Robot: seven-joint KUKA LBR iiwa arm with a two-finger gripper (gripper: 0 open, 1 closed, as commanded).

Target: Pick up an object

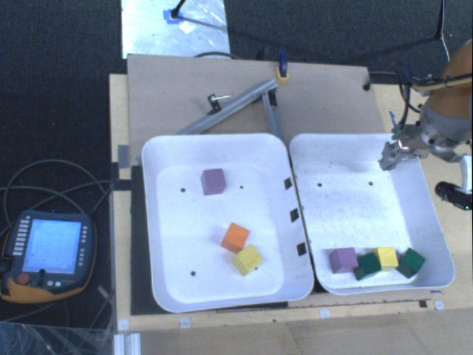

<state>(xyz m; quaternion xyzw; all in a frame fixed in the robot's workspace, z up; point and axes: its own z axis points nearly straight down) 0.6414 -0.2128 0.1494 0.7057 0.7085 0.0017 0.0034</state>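
The left bin [159,161] holds a purple cube [213,181], an orange cube [235,237] and a yellow cube [247,259] touching the orange one. Along the near edge of the right bin [347,148] sit a purple cube [343,259], a dark green cube [366,265], a yellow cube [387,257] and another dark green cube [410,262] in a row. My gripper [397,154] hangs over the right bin's far right corner, well away from every cube, with nothing seen in it.
A metal bar [229,106] with a blue and yellow clamp [281,68] lies on the brown board behind the bins. A teach pendant [46,255] with cables rests on the floor at the left. Black clips [294,214] mark the seam between the bins.
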